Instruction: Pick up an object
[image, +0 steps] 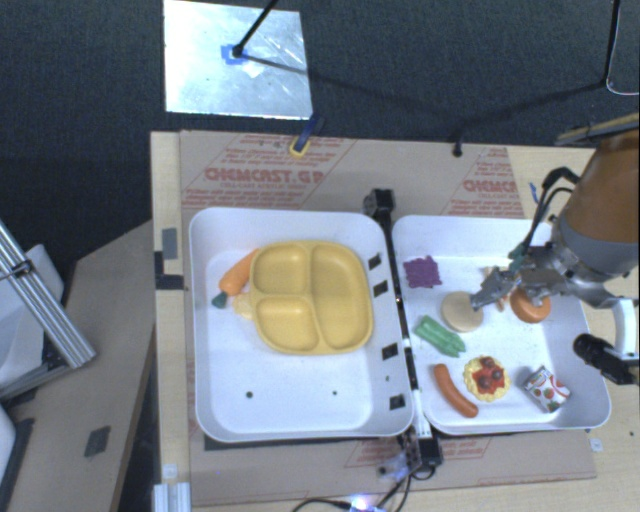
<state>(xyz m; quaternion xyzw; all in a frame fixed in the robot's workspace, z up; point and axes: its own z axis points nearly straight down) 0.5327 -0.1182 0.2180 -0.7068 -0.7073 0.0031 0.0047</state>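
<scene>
In the right bin (590, 400) lie many small toy foods, and any of them could be picked. A round tan disc (461, 312) sits near the middle of that bin, and the end effector (497, 292) hangs just over its right edge. It is dark and blurry, so I cannot tell how far it is spread or if it has hold of anything. Just to the right of it is an orange round thing (531, 306), partly under the arm (600, 225). A purple piece (422, 271) lies at the upper left of the bin. A green pod (440, 335) lies below the disc, tilted. Lower down are a red sausage (454, 390) and, next to it, a small yellow pizza with red dots (485, 378). A little can with red and white on it (545, 390) lies in the lower right corner. The arm comes in from the right side of the frame, grey with an orange part above. The left bin (215, 400) holds a yellow tray (305, 297) with three parts. A carrot (236, 273) lies touching the tray's left edge. Both bins sit side by side on the counter (260, 170). A shiny silver sheet (238, 60) lies at the upper left of the frame.
</scene>
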